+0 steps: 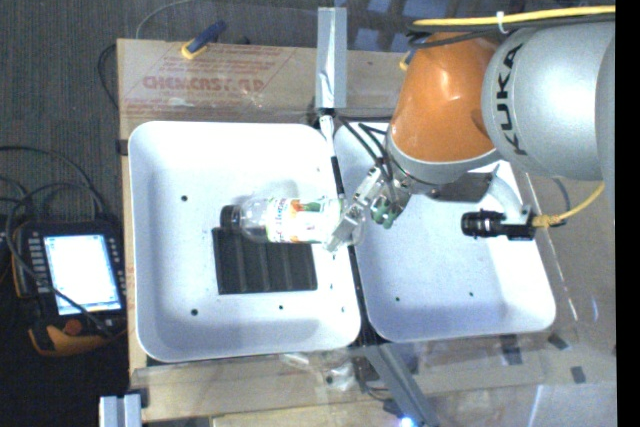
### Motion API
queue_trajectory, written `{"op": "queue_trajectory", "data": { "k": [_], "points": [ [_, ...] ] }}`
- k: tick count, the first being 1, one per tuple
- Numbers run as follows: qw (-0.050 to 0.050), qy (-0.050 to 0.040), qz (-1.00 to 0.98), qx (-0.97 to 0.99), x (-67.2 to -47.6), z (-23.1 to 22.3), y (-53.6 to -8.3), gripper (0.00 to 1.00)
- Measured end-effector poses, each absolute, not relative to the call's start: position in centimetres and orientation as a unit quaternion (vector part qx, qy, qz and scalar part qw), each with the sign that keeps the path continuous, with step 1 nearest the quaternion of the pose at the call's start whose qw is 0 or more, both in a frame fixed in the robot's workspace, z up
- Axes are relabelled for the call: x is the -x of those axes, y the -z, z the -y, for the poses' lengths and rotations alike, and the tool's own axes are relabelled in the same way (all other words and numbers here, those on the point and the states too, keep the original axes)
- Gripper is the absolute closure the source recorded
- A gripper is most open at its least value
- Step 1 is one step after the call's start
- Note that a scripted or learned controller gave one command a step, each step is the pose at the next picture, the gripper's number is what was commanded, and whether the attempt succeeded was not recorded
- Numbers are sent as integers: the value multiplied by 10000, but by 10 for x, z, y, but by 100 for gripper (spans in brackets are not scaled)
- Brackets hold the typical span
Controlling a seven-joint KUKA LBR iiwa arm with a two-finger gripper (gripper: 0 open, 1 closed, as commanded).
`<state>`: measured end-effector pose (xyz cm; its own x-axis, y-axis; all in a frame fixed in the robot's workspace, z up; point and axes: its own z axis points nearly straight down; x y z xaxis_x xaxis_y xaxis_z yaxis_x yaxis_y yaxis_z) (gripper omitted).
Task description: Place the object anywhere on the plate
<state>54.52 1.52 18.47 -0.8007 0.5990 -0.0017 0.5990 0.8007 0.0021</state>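
Note:
A clear plastic bottle (pixel 283 219) with a black cap and a colourful label lies sideways in the left bin (pixel 170 165). Its cap points left, and its body overlaps the top edge of the black ridged plate (pixel 266 267). My gripper (pixel 343 222) is at the bottle's right end, over the wall between the two bins. It is shut on the bottle's base, which sits between the pale fingers (pixel 338 233). The orange wrist band (pixel 440 110) and the grey arm rise behind it to the right.
The right bin (pixel 460 295) lies under the arm. A small black cylinder on a cable (pixel 492 226) hangs beside the wrist. A tablet-like screen (pixel 75 273) sits on the floor at the left, off the bench.

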Motion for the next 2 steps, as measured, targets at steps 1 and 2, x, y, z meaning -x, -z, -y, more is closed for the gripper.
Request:
{"op": "queue_trajectory", "data": {
  "k": [1,2],
  "points": [
    [-6,-4,-9578,-2875,-510,-80,-184,0],
    [-4,-19,-9576,-2879,-511,-81,-193,100]
  ]
}}
